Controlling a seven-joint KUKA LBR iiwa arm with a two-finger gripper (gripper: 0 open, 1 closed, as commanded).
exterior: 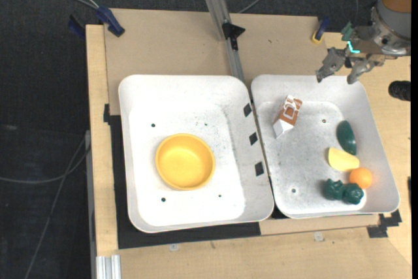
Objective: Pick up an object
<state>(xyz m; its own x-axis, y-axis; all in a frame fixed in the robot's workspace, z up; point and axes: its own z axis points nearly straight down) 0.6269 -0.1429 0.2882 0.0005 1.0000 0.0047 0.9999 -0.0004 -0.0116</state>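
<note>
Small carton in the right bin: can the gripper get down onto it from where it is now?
Probably yes. The gripper hangs open above the right bin's far edge, holding nothing. The small carton stands apart from the other items, with bare bin floor around it.

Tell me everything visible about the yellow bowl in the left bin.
The yellow bowl is round, shallow and plain, of what looks like smooth plastic. It stands upright with its opening upward, and nothing lies inside it. It rests on the floor of the left bin, a little toward the near left part, away from the walls. Nothing else touches it.
</note>
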